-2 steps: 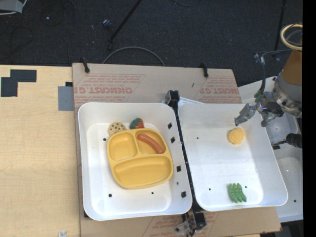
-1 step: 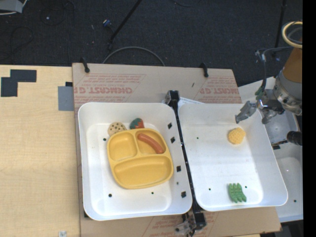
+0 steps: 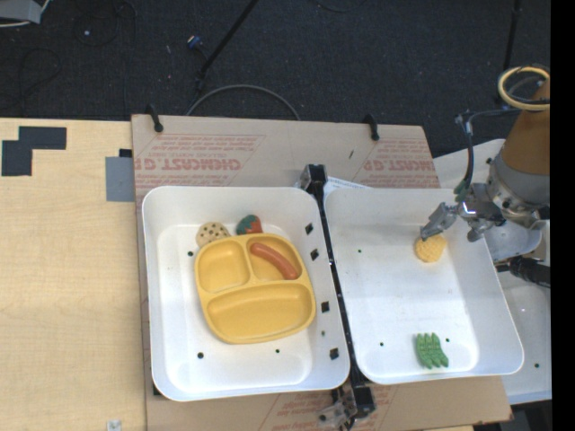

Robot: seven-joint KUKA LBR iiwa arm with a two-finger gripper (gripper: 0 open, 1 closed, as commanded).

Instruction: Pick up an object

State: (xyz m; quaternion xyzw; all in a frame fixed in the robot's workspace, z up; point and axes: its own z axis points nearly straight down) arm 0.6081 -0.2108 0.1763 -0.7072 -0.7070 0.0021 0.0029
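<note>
Green ridged toy [image 3: 431, 350] near edge, right white bin [image 3: 395, 330]. Farther back, round yellow toy [image 3: 430, 250], gripper [image 3: 437, 227] touching from above; grip state impossible to tell.

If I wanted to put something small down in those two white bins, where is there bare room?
The right white bin has most: its floor between the centre divider, the yellow round toy and the green ridged toy. The left white bin is crowded by the yellow divided tray; only narrow strips ring it. The claw hovers at the yellow toy.
</note>
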